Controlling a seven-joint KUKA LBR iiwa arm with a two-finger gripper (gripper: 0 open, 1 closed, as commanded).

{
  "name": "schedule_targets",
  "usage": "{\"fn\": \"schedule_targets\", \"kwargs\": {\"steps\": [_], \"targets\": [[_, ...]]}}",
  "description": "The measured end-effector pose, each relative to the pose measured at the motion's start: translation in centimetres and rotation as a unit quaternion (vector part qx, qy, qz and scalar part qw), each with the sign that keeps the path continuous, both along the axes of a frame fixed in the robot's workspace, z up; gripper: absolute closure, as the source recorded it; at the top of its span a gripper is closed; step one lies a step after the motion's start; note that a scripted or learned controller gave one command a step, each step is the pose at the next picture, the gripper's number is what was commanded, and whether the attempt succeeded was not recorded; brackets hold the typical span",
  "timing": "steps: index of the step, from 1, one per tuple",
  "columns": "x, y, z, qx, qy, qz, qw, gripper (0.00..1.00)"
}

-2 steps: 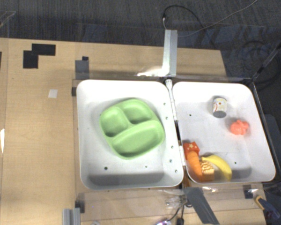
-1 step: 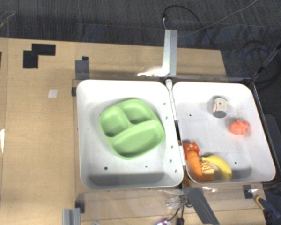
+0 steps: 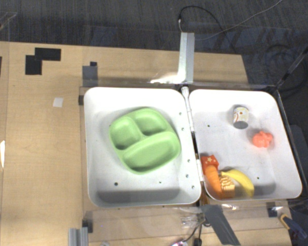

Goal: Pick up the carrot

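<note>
The carrot (image 3: pixel 212 178) is a short orange piece lying at the front left corner of the right bin (image 3: pixel 277 137), close to the wall between the two bins. It touches a red block (image 3: pixel 210 161) behind it and a yellow-orange toy (image 3: pixel 227 184) on its right. A banana (image 3: pixel 241 181) lies just right of that cluster.
In the left bin (image 3: pixel 97 137) rests a green divided plate (image 3: pixel 145 139), tilted. The right bin also holds a small can (image 3: pixel 240 117) at the back and a pink-orange lumpy toy (image 3: pixel 263 139) toward the right. A metal post (image 3: pixel 187 55) stands behind the bins.
</note>
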State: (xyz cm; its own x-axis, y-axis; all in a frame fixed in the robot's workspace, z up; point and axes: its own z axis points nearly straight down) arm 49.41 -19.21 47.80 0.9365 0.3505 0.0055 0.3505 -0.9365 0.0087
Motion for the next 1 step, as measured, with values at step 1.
{"fn": "schedule_targets", "kwargs": {"steps": [1], "targets": [[0.16, 0.13, 1.08, -0.0007, -0.001, 0.007, 1.0000, 1.00]]}}
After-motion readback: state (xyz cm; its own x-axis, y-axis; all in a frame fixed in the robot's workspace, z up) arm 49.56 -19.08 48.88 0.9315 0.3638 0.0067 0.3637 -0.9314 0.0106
